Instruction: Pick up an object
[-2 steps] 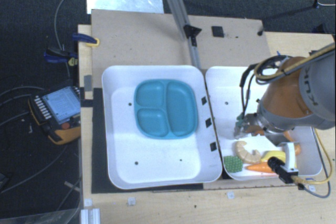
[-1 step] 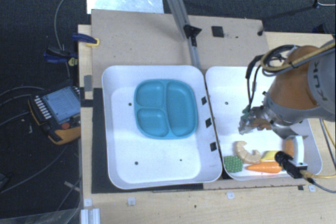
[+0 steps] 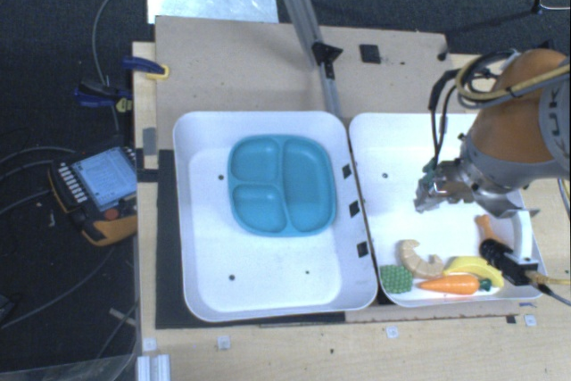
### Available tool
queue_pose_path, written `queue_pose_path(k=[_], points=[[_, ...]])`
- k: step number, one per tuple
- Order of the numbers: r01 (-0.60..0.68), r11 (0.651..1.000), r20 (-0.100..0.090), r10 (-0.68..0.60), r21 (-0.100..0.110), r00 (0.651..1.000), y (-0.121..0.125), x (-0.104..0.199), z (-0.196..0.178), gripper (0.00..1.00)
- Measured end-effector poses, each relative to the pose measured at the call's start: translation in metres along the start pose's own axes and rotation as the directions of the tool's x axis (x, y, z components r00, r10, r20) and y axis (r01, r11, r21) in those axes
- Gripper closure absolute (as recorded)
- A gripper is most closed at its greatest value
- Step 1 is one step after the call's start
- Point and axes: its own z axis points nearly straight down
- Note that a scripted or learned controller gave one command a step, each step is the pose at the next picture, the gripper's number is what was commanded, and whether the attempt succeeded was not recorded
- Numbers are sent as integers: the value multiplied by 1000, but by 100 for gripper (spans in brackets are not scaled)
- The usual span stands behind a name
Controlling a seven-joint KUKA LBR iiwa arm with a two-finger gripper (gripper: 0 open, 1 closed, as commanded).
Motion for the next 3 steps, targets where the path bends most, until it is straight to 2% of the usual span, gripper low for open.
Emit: queue_pose_path(k=[1,2,3], points=[[0,1000,0,0,-1,1000,2,0,-53,100],[4,1000,-2,-4,3,1000,2,54,-60,100],[2,1000,-1,-2,5,1000,4,104,-46,100]])
